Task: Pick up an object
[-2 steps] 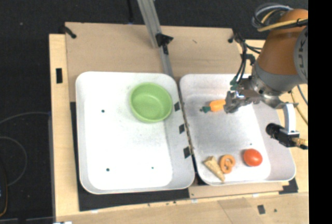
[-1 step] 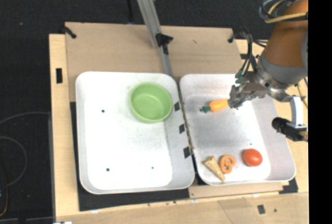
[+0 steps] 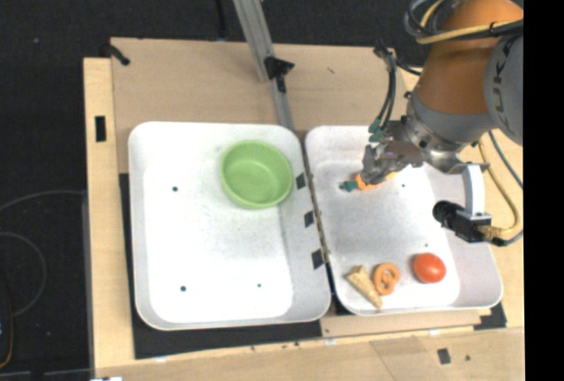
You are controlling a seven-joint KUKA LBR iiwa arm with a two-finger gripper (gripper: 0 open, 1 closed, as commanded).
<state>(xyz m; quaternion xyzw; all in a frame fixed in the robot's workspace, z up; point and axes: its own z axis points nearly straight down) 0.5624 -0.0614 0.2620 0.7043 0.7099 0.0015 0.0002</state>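
Note:
A small orange carrot-like toy with a green end [image 3: 356, 185] lies in the upper part of the right bin [image 3: 401, 225]. My gripper [image 3: 376, 169] reaches in from the right and sits right over the toy's orange end, which it partly covers. Whether it touches or grips the toy cannot be made out. Along the right bin's front edge lie a red tomato [image 3: 429, 268], an orange ring-shaped piece [image 3: 385, 277] and a tan wedge [image 3: 362, 284], the ring and wedge touching.
A green bowl [image 3: 256, 175] stands upright in the upper middle of the left bin [image 3: 189, 265]. A grey metal pole [image 3: 251, 9] rises behind the bins. A black fitting with cables [image 3: 460, 221] hangs off the arm over the right bin's right side.

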